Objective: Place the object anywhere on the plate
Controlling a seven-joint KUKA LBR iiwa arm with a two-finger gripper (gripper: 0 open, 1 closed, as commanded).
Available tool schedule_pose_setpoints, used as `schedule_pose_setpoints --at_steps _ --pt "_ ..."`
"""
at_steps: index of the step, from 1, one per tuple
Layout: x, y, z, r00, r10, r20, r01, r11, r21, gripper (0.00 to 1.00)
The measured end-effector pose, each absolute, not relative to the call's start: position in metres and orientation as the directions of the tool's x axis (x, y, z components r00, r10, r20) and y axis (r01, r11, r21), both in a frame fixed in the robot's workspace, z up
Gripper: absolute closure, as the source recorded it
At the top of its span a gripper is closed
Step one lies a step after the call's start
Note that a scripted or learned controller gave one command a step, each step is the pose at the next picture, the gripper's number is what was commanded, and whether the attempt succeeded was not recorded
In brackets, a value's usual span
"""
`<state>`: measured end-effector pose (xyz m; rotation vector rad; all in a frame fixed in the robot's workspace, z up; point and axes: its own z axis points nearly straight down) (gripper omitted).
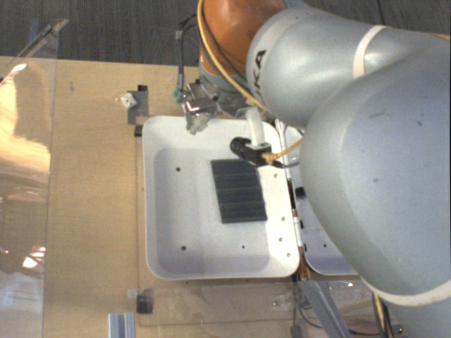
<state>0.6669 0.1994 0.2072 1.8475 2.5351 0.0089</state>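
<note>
The grey arm point(366, 153) takes up the right half of the camera view, and its orange band point(236, 13) sits at the top above the wrist. Under it the tan desk point(91, 210) spreads out to the left. The left bin point(169, 252) lies in full sight on the desk. Of the right bin point(324, 255), just one corner peeks out beneath the arm.

A dark, ribbed, flat rectangle rests on the floor of the left bin, right of centre and close to the right wall. I take this for the plate point(239, 190). Its top looks bare, so the placing is not yet done.

The pincer point(197, 118) hangs over the far rim of the left bin, near its upper edge. It is up and to the left of the plate, apart from it. I cannot tell whether the pincer is open or closed, nor whether it carries the object, because the parts there are too small and cluttered to read.

A small black block point(141, 104) stands on the desk just outside the bin's far left corner.

Judging by this, the step in hand is the carry towards the plate, if a grasp has been made at all. The next move calls for bringing the pincer in over the ribbed surface, lowering it close, and letting go only when it is squarely above the plate.
</note>
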Motion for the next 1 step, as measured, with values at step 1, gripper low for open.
schedule_pose_setpoints --at_steps 1 --pt "0.6282 0.1984 0.0914 -0.797 0.604 -0.006 0.604 0.797 0.012 1.00"
